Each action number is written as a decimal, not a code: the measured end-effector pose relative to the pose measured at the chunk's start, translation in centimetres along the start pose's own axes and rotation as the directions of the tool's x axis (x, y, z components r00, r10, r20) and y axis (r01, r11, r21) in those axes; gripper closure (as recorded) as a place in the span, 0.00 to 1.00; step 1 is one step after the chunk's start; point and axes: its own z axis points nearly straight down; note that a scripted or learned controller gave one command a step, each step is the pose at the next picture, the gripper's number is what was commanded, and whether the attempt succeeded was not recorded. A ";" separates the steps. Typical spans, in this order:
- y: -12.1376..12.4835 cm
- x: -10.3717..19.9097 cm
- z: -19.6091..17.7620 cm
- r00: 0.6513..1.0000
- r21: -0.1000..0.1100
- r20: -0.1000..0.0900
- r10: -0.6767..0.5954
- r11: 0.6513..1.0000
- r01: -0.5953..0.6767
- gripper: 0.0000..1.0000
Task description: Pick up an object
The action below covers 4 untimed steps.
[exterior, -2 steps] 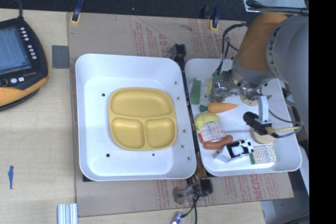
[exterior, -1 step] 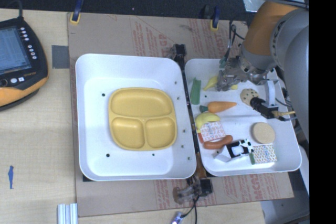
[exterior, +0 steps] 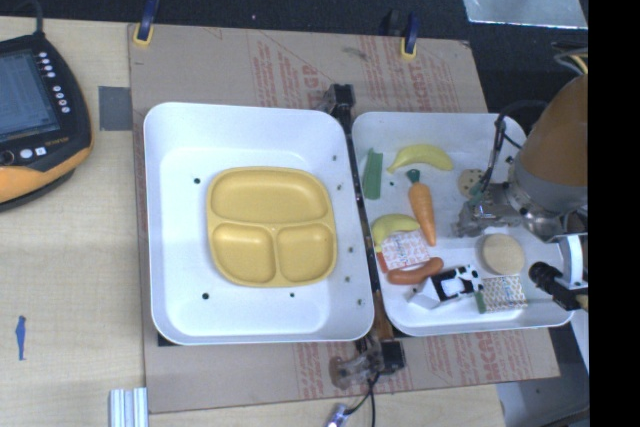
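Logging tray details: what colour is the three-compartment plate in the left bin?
Pale yellow plate, camera view.

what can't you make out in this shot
- Gripper: its fingers are too small and dark in the camera view to tell how they stand.
- Arm: cut off by the right edge.
- Packet: print too small to read; it hides part of the lower banana.
- Cookie: partly behind the gripper's cables.

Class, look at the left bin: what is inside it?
The left bin holds a yellow three-compartment tray, lying flat. Whatever lies beneath the tray is covered.
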 end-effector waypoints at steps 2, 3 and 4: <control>-6.1 -3.0 -5.2 1.000 -0.001 -0.001 0.000 1.000 0.000 0.00; -0.5 1.7 -0.5 1.000 -0.001 -0.001 -0.005 1.000 0.005 0.00; 10.9 -3.1 -4.5 1.000 -0.006 0.000 -0.001 1.000 0.001 0.00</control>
